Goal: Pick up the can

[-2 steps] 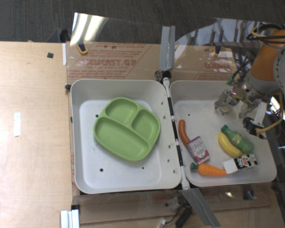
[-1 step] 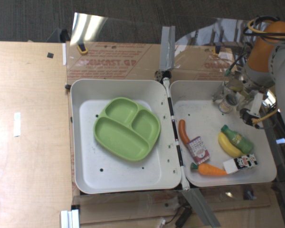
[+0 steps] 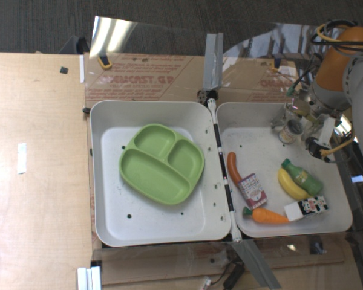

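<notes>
The desk (image 3: 30, 132) carried two shallow white bins side by side, presumably so that goods could be moved from one to the other. The left bin (image 3: 103, 222) held a green divided plate (image 3: 162, 163), lying flat near its middle and well apart from the walls.

The right bin (image 3: 342, 219) held the loose goods, gathered toward its near half: a yellow banana (image 3: 290, 186) with a green bottle (image 3: 303, 177) lying across it, an orange carrot (image 3: 267, 216), a red sausage-shaped item (image 3: 232, 167), a small red-and-white packet (image 3: 252, 189) beside it, and a small white carton (image 3: 307, 207) touching the carrot's tip.

The arm (image 3: 345, 47) reached in from the right and hung over the far right corner of the right bin. The end effector (image 3: 290, 125) sat low over that corner; whether its fingers were open or closed could not be determined.

The can (image 3: 286, 135) could not be identified with certainty. A pale, roundish object just below the end effector was judged the likeliest candidate. No grasp was confirmed.
</notes>
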`<control>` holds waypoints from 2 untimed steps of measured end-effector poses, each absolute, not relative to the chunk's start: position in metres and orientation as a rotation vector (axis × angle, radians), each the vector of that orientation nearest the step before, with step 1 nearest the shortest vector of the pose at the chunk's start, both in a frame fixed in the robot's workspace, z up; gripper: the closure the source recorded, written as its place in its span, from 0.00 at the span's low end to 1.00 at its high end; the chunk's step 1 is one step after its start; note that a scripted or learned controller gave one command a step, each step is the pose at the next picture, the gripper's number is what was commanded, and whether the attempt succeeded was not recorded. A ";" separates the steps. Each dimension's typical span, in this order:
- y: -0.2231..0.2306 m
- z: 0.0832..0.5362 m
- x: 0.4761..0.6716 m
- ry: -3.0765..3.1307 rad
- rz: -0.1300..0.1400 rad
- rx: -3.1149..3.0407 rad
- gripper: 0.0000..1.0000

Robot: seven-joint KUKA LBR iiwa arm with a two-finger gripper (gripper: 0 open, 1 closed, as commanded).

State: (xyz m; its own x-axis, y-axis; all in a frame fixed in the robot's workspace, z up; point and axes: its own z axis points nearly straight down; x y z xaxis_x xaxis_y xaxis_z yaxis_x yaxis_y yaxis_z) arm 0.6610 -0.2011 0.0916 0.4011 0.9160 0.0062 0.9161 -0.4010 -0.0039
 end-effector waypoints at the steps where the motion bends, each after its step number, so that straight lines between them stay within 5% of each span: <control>1: -0.201 0.093 0.650 -1.721 -0.005 -2.623 0.00; 2: -0.194 0.091 0.659 -1.724 0.001 -2.628 0.00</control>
